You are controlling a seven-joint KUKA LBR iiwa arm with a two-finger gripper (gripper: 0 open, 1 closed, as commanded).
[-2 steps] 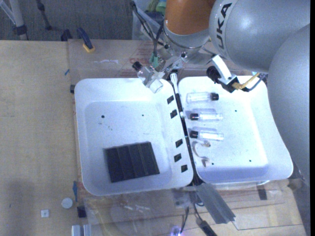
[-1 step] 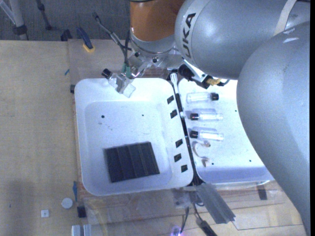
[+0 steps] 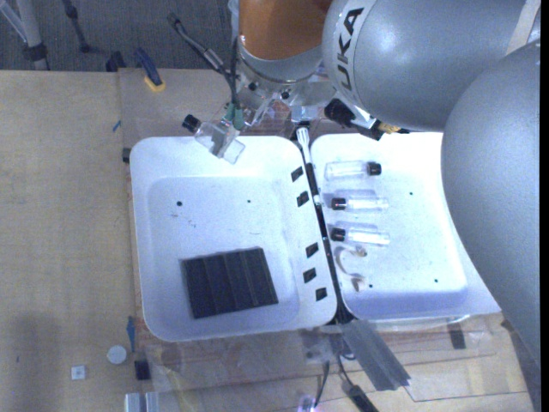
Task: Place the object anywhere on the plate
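A dark ribbed rectangular plate lies flat in the front part of the left bin. My gripper hangs below the orange band over the back rim of the left bin. It is shut on a clear vial with a black cap, which sticks out to the left between the fingers and is tilted. The vial is well behind the plate and apart from it.
The right bin holds three more clear vials with black caps, plus small pale bits near its front left. Black clips line the divider between the bins. The big grey arm covers the upper right.
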